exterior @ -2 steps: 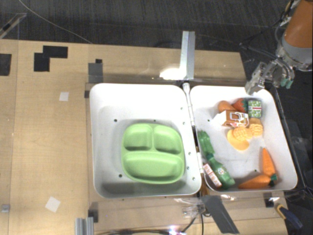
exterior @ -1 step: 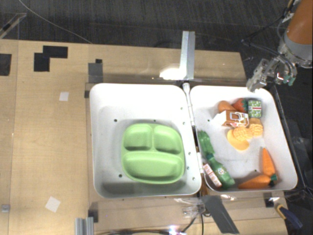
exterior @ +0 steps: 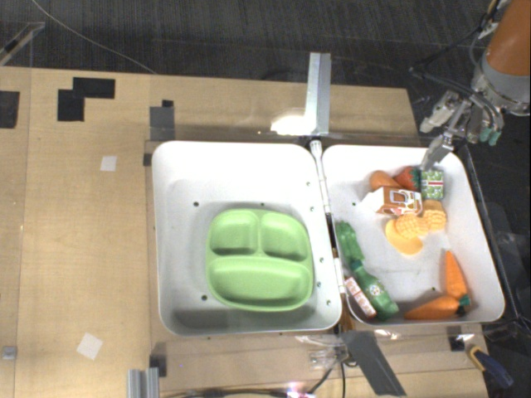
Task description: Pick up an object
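Near edge: two toy carrots (exterior: pixel 452 274) lie in the right bin's (exterior: pixel 481 222) near right corner, touching a green bottle-like toy (exterior: pixel 375 297) at the near wall — crowded, awkward to reach.
Left bin: the left bin (exterior: pixel 178 222) carries a green divided tray (exterior: pixel 260 258), lying flat, well apart from the arm's side.
Middle of right bin: a yellow-orange corn-like toy (exterior: pixel 412 229) rests on bare white floor just near of the far cluster.
Target cluster: a small green carton (exterior: pixel 432 183), an orange-and-white box (exterior: pixel 399 199) and an orange piece (exterior: pixel 383 179) sit pressed together by the far wall.
Gripper: the gripper (exterior: pixel 435 151) hovers just above the green carton; its spread cannot be told from this view.
Step in hand: likely the descent onto the carton — a straight drop, centred on it, should keep the neighbours from being nudged.
Risk: the far wall is close, so a drift that way could clip it.
Surface: pale wood surface (exterior: pixel 75 247) with black marks.
Room: dark carpet (exterior: pixel 207 15) beyond, with a thin cable.
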